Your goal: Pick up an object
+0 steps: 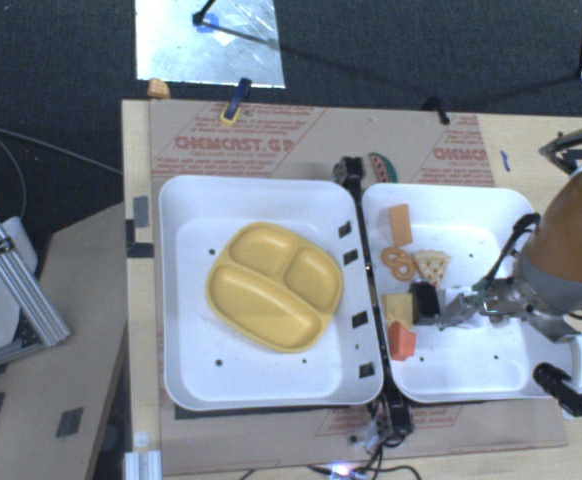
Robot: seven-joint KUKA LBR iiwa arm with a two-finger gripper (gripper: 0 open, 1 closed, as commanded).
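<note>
In the right bin my gripper hangs low near the middle, reaching in from the right. Just to its left, by the bin's left wall, lies a pale yellow block, with a red-orange block below it. Above the gripper sit a pretzel and a tan cracker-like piece. An orange stick lies further back. Nothing can be seen held in the gripper.
The left bin holds a yellow divided plate. The arm's orange band stands over the right bin's right side. The right bin's floor in front of the gripper is bare white.
</note>
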